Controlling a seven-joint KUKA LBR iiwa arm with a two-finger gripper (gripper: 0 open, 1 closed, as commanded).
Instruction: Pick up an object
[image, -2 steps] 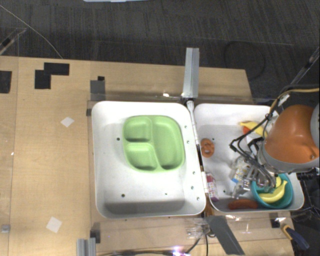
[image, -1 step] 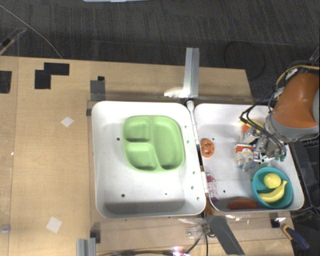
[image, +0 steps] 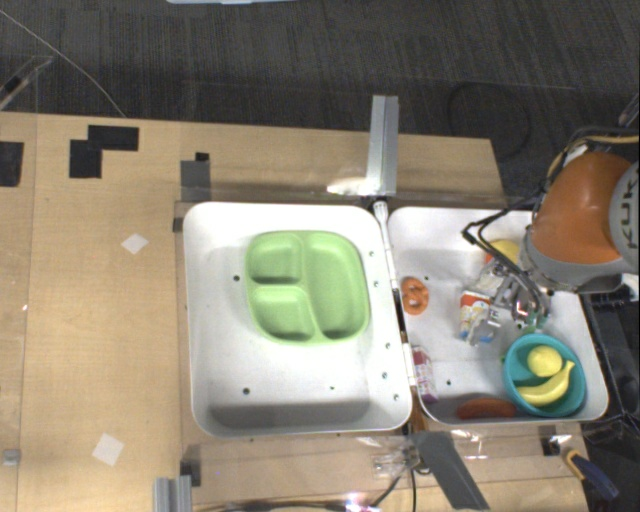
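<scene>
My gripper (image: 483, 318) hangs low over the middle of the right bin (image: 440, 240), reaching in from the right under the orange-banded wrist (image: 585, 215). Just left of it an orange ring-shaped toy (image: 414, 294) lies on the bin floor. To the lower right stands a teal bowl (image: 520, 385) holding a yellow banana (image: 550, 378). A red sausage-like piece (image: 486, 408) lies along the bin's front wall. A yellow object (image: 505, 249) peeks out behind the arm's cables. A small pink item (image: 420, 366) rests at the bin's left wall.
The left bin (image: 215, 300) holds a green divided plate (image: 305, 285). A metal post (image: 383, 140) stands behind the divider between the bins. Black cables (image: 490, 235) loop beside the wrist. Wooden bench surrounds both bins.
</scene>
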